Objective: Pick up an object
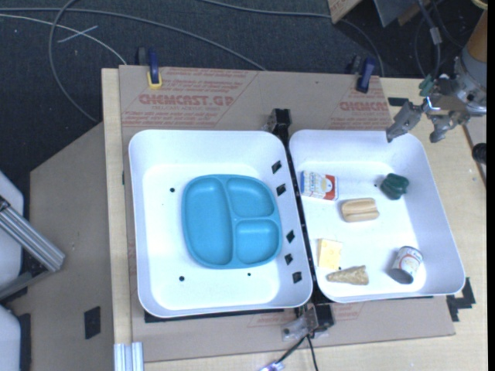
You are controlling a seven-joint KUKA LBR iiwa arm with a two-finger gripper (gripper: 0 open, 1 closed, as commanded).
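Nearest the camera in the right bin [442, 230]: a tan wedge [348, 276], a small can [405, 263], a yellow square [329, 252]. Further back, a bread roll [359, 209], a red-and-white packet [319, 185], a dark green lump [394, 185]. Blue plate [231, 220] in the left bin [147, 207]. My pincer [421, 124] hovers over the far right corner, fingers spread, gripping nothing.

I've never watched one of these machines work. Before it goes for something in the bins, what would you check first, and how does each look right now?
1. Gripper carries nothing: ok, jaws spread with nothing between them.
2. Items in the right bin lie apart: ok.
3. Nearest item, the dark green object, is uncovered: ok.
4. Gripper is over an item: not ok, it hangs above the bin's far right corner.
5. Small can is upright: cannot tell.
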